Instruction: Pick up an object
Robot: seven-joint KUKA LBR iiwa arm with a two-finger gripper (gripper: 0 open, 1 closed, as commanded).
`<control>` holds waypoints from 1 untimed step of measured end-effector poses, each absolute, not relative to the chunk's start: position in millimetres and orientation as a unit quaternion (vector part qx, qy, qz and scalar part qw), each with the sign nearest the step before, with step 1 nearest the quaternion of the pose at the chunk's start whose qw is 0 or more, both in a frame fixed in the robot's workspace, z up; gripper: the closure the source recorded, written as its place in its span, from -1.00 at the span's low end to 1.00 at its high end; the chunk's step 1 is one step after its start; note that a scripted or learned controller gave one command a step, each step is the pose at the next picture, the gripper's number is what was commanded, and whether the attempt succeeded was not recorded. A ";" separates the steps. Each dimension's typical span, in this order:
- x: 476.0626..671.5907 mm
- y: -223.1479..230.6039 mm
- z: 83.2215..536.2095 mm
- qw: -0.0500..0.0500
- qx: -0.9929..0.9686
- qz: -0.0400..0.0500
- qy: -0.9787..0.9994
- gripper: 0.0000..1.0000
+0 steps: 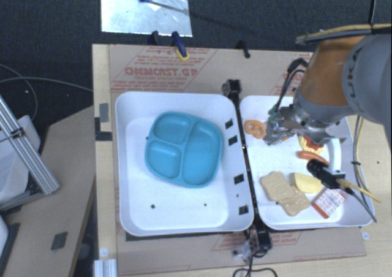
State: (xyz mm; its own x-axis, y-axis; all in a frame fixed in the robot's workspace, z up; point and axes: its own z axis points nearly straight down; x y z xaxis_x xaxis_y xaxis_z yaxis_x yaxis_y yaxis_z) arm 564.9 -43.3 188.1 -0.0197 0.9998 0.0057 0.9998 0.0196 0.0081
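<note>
Within right bin [257,165]: pretzel [254,127], cracker [283,192], gripper [274,132], fingers' state indiscernible.

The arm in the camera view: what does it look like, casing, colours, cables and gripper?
The arm has a rounded grey casing with a broad orange band above the wrist. Thin dark cables loop along its left side down toward the gripper, a small dark metallic assembly at the tip. No markings or lettering can be made out on the casing.
</note>
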 end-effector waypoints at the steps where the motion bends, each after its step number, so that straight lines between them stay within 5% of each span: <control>1: 565.7 87.2 184.4 -0.001 0.701 0.003 0.713 1.00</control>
State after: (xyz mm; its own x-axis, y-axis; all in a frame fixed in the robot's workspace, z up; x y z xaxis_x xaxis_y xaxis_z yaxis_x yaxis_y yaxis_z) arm 565.7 87.2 184.4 -0.0168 0.9998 0.0047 0.9999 0.0168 0.0025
